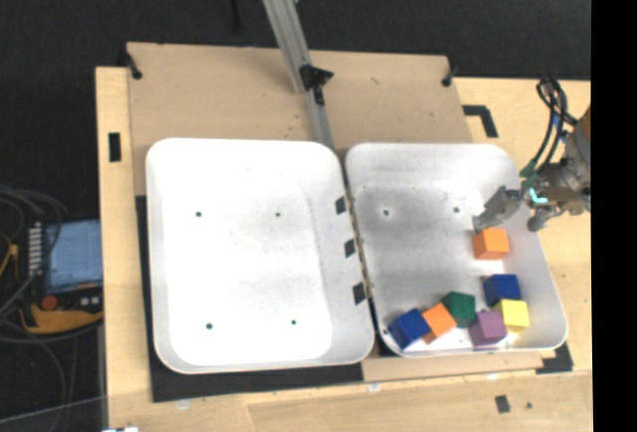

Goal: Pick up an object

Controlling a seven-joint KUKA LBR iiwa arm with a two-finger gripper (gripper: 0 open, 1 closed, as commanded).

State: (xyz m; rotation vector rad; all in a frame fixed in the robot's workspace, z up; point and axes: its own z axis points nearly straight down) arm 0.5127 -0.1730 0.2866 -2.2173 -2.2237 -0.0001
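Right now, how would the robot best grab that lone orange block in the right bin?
Probably from straight above, fingers closing on two opposite flat sides of the orange block. It sits apart from the other blocks, leaving space around it, and the gripper hovers just above it.

The left bin [249, 251] is lying wide open across its whole floor. In the right bin [428, 221], the upper and left floor is offering free passage. Blocks are crowding its lower right corner: blue [408, 327], orange [439, 320], green [460, 306], purple [488, 326], yellow [515, 313]. A slanted metal pole [289, 32] is crossing above the worktop [398, 82] at the back.
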